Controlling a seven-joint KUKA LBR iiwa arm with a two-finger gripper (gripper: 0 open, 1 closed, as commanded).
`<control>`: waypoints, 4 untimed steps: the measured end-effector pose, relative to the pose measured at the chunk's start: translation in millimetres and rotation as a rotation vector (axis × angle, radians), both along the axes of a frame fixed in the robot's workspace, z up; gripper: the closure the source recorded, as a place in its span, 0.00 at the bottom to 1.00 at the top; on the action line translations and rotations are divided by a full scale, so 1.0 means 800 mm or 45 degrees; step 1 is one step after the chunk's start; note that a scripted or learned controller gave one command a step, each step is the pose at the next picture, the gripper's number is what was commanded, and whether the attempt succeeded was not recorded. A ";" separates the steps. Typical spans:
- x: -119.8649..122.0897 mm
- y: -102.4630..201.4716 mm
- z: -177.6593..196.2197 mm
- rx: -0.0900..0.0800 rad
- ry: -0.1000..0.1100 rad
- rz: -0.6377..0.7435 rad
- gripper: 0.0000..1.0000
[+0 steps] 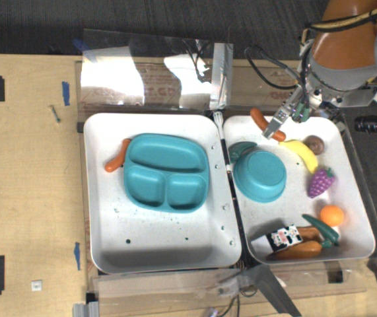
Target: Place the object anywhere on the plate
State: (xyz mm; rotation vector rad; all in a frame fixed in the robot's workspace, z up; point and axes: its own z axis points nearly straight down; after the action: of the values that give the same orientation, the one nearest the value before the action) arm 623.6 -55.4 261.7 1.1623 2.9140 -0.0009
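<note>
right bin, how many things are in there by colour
teal: 2, bowl and cup
orange: 3, sausage, orange fruit, carrot
yellow: 1, banana
purple: 1, grapes
brown: 1, round item
black and white: 1, small pack
total: 9

Smooth, slightly glossy teal plastic on the divided plate (167, 172) and bowl (261, 175), set in matt white plastic bins (102, 197). Shiny, reflective clear sheeting (148, 78) behind, over flat matt cardboard-brown bench top (23, 177). Glossy orange shell on the arm (353, 18).
</note>
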 end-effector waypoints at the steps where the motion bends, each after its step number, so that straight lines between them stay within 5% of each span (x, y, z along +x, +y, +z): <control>1: -0.033 0.036 -0.039 0.003 0.003 0.381 1.00; 2: -0.088 0.020 -0.064 0.001 0.002 0.655 1.00; 3: -0.049 0.073 0.004 -0.002 -0.009 0.929 1.00; 4: -0.108 0.037 -0.003 -0.001 0.001 1.079 1.00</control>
State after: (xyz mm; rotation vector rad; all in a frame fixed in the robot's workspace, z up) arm 537.6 -26.1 259.3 -0.1388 3.1347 -0.0002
